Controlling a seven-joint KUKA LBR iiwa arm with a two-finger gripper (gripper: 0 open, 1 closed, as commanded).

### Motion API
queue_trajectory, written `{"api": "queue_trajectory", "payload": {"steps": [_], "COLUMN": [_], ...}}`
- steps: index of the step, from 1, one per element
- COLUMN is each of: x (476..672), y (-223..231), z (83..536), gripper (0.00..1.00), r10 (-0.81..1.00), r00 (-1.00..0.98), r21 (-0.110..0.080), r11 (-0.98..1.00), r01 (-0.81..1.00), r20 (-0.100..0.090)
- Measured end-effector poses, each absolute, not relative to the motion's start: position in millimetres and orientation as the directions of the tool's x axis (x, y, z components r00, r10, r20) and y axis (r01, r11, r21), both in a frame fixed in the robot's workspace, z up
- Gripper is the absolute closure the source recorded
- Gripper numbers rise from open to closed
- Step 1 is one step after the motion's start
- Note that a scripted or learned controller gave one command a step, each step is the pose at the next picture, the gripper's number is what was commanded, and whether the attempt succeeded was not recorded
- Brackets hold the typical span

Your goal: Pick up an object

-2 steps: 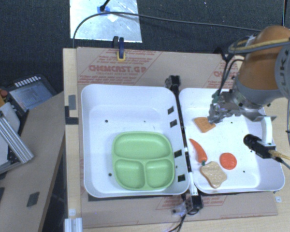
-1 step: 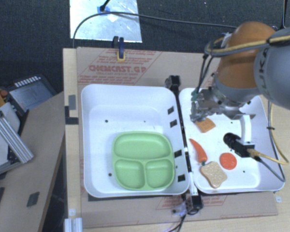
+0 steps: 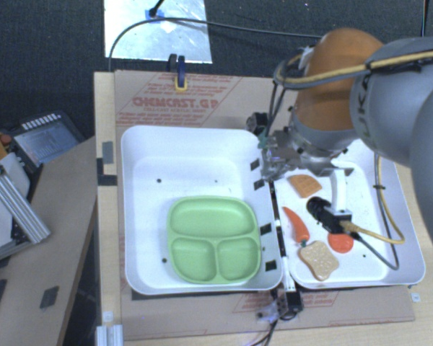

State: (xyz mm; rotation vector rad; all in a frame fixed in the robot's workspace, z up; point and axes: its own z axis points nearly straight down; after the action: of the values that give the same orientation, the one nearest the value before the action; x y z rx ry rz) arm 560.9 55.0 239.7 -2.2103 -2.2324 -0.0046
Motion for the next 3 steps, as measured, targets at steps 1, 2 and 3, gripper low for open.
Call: {"api": "queue_trajectory", "payload": {"steps": [1,2,3], "x": [569.3,569.1,567.1], "y": [97,108,111], "z": [229,221,216], "gripper": [1.00,1.00,1.00], "r10": [1.000,1.000,1.000], "r00": [-0.009,-0.006,-0.006], "r21": [0.001,0.000,0.000], "r11": [0.009,0.006,0.006], "r01": [1.000,1.000,1.000], "r20": [0.002,0.000,0.000]}}
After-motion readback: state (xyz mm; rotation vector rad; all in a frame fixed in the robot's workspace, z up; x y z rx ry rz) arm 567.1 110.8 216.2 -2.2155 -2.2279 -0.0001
